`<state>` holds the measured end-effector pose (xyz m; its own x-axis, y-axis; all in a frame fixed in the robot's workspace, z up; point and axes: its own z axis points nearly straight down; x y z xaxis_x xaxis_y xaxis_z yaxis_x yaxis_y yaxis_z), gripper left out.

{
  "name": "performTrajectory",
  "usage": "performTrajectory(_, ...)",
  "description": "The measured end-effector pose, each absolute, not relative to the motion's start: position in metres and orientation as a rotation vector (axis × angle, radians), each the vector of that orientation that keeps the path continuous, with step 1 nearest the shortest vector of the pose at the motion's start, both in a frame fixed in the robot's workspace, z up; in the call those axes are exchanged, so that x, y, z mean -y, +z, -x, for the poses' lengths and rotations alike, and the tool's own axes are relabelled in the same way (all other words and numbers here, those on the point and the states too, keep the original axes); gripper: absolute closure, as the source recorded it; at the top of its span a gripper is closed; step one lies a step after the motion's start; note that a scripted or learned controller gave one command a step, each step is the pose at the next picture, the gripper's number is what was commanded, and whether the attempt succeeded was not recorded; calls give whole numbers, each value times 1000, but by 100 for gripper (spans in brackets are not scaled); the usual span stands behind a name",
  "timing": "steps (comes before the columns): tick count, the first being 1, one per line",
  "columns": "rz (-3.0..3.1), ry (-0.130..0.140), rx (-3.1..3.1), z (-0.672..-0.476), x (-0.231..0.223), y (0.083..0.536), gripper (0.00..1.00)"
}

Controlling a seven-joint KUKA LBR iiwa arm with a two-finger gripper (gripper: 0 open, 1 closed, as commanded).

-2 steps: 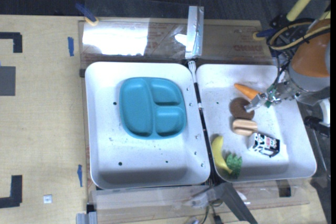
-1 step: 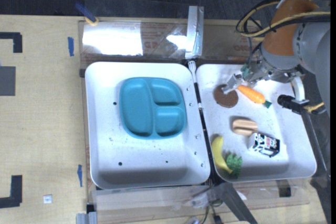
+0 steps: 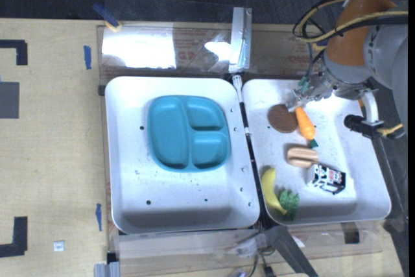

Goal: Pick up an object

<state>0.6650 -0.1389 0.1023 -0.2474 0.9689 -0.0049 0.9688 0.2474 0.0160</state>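
A blue tray point(image 3: 189, 133) sits in a white bin point(image 3: 123, 191). Nearby are an orange carrot point(image 3: 305, 124), yellow banana point(image 3: 269, 189), brown disc point(image 3: 282, 119) and a black-and-white patterned toy point(image 3: 327, 178).

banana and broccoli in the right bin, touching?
Touching. The camera view shows the broccoli overlapping the banana at its lower end, with no gap between them.

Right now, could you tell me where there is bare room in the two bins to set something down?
The left bin is bare around the blue divided tray, widest along its near edge. The right bin is crowded: brown disc, carrot, hot dog, banana, broccoli, black-and-white toy. Its near right corner stays free.
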Motion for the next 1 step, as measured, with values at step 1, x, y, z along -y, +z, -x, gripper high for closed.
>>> performTrajectory(1,-1962,10,-2448,-669,19,255,100)
